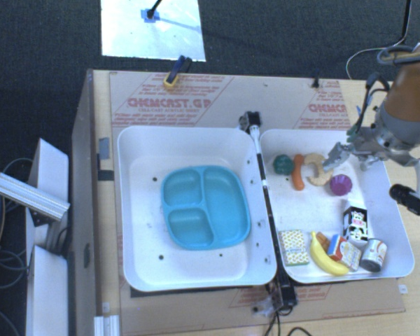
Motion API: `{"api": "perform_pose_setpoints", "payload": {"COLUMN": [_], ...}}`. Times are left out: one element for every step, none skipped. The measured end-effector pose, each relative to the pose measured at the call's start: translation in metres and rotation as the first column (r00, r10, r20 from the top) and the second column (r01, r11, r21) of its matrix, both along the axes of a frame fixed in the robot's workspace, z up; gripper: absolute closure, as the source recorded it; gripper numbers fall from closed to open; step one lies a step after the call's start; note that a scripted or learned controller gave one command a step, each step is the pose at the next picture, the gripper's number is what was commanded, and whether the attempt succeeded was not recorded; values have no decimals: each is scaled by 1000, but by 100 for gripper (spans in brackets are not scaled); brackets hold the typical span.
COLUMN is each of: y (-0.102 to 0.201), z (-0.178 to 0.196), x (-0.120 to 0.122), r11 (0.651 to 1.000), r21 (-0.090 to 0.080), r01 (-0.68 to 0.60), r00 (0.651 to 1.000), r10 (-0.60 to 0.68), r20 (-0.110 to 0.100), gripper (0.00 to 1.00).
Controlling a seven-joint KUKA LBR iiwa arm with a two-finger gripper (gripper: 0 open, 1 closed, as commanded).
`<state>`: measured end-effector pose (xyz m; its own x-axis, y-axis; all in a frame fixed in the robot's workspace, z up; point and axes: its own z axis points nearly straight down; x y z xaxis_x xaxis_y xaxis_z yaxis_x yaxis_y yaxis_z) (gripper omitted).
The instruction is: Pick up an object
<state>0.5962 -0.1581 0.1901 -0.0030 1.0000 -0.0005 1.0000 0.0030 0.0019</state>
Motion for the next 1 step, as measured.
{"api": "perform_pose_setpoints", "payload": {"y": [70], "z": [-68], "x": [38], "r11": [1000], "r21": [2], "r01": [-1], "r00": [1000], "r10": [1], "r20": [-1], "gripper": [0]}}
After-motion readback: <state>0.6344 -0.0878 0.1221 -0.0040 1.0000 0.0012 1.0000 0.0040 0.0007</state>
